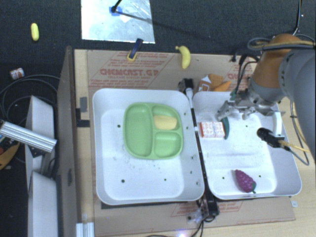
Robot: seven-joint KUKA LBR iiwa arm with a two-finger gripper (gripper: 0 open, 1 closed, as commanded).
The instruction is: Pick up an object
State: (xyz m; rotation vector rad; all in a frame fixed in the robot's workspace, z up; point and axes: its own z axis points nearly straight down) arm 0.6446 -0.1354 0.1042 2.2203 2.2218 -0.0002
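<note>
My gripper hangs over the back part of the right bin, its fingers open with nothing between them. Just in front of it and to the left lies a small red and white box, with a slim dark green object against its right side. A purple, grape-like piece rests near the front of the same bin. In the left bin sits a green divided plate with a yellow item in its back right compartment.
A toy banana and orange pieces lie on the cardboard behind the bins. A blue and yellow clip sits at the back edge. The grey arm comes in from the right over the right bin's rear.
</note>
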